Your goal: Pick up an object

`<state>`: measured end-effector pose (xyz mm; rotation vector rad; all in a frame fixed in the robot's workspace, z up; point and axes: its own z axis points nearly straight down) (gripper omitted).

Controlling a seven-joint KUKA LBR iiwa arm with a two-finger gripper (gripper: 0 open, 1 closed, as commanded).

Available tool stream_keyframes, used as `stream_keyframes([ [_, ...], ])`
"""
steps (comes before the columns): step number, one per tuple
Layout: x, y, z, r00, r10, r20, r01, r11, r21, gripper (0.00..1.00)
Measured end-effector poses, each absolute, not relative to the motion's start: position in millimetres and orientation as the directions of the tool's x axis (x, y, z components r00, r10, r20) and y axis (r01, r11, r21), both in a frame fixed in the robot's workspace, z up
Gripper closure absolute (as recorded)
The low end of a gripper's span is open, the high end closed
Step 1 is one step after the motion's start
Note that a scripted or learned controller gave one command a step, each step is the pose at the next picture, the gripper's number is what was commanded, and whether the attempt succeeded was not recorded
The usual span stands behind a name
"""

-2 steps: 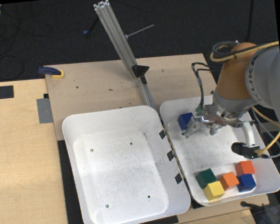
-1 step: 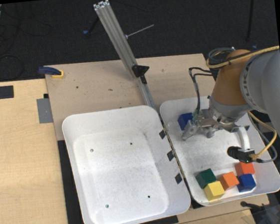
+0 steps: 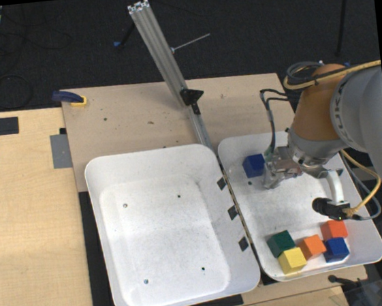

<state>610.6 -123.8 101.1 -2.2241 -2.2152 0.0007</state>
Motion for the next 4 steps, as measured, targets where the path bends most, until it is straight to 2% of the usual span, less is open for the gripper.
stream_keyframes([
  [1,616.7,-129,146,0.002,1.000,0.000,1.000,-0.002,0.002,1.00],
  [2,614.0,-131,189,0.001,1.000,0.000,1.000,-0.001,0.001,1.00],
  [3,613.9,-133,208,0.001,1.000,0.000,1.000,-0.001,0.000,1.00],
  [4,625.6,-82,221,-0.004,1.000,0.002,1.000,0.004,0.000,1.00],
])
